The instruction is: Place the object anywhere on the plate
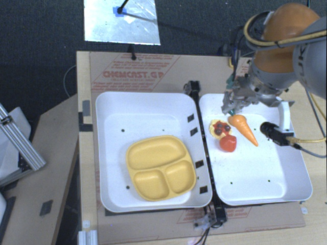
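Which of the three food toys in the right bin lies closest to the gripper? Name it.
The orange carrot: its thick end lies right under the gripper. The small pizza-like piece sits a little farther left, and the red tomato lies farthest.

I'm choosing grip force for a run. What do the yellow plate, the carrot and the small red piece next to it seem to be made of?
The yellow plate looks like moulded plastic: one even colour, soft sheen, rounded compartment ridges. The carrot is probably a plastic toy: uniform orange, smooth, faintly glossy. The red piece looks like toy plastic too, though it is too small to be sure.
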Robot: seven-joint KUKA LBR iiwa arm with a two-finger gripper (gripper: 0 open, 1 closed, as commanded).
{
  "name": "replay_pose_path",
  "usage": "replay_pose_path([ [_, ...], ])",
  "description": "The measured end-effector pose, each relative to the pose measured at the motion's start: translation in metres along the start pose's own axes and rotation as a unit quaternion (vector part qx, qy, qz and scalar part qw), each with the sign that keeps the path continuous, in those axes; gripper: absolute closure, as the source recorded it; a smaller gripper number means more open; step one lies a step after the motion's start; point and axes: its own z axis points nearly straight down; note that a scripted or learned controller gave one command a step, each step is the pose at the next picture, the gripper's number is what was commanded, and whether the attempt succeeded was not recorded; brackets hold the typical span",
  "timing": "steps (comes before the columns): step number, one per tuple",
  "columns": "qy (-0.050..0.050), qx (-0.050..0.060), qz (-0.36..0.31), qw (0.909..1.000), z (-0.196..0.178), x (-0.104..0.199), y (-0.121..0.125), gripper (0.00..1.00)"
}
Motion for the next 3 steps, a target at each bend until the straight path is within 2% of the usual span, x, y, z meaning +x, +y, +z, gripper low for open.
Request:
replay_pose_path([
  [1, 0.0, 0.001, 0.0, 1.0, 0.004, 0.057, -0.019, 1.0],
  [2, 0.0, 0.001, 0.0, 1.0, 0.003, 0.116, -0.025, 1.0],
  [3, 0.0, 0.0, 0.0, 1.0, 0.007, 0.163, -0.028, 1.0],
])
